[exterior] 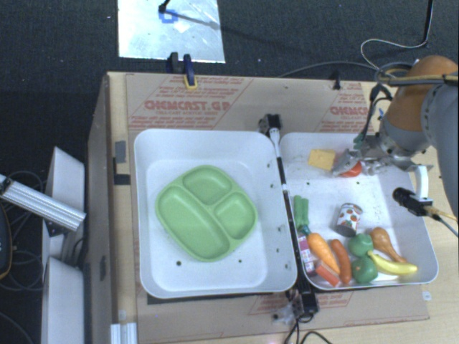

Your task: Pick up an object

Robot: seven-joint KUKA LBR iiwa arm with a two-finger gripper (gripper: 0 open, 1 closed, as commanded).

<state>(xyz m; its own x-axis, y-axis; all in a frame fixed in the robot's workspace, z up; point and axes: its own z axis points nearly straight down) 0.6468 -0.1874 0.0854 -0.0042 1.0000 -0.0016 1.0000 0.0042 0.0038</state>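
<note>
My end effector (356, 160) is down in the right bin (315, 192), near its twelve o'clock wall, with the grey arm (409, 120) coming in from three o'clock. Right at its tip sits a small red-orange piece (349, 169), partly covered by the metal. I cannot tell from this slant whether the fingers are apart or together, nor whether that piece is truly between them, so I will not call it a grip.

I judge this to be the grasping step: the tool is low over a target and has not lifted anything that I can confirm. The next move calls for closing firmly on the red-orange piece and rising straight up, without nudging the yellow wedge (322, 159) that lies just beside it at nine o'clock.

Further out, a small red-and-white can (348, 219) stands near the middle of the bin at about six o'clock from the tool. Beyond it, the toys crowd the six o'clock end: a green stick (300, 212), two carrots (331, 253), green peppers (361, 255), and a banana (391, 265) against the wall.

The left bin (161, 156) holds a green divided plate (206, 211), well apart from the tool. Both bins rest on the brown counter (215, 102).
</note>
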